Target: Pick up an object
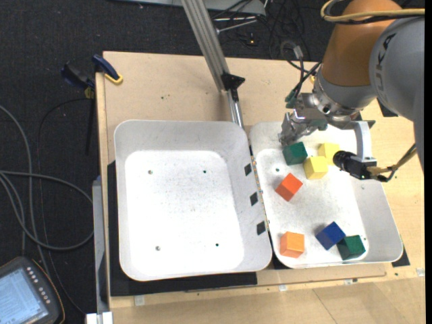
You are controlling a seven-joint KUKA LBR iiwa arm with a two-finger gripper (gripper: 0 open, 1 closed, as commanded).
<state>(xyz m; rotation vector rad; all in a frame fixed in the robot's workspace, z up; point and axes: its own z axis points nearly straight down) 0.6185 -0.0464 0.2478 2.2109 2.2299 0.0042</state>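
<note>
Hovering at the 12 o'clock end of the right bin (378, 211), the gripper (294, 135) sits just above a green cube (295, 154); I cannot tell its opening or whether it grips anything. Two yellow cubes (316, 167) lie close at 3 o'clock of the green one, and an orange cube (289, 186) at 6 o'clock. The risk, I judge, is crowding (the bin wall is also near): a descent slightly off could push the cube away or catch its yellow neighbour.

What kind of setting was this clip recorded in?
Probably a robotics lab: a grey and orange robot arm works over two shallow white plastic bins on a plywood bench, with loose cables and a handheld control tablet alongside.
</note>
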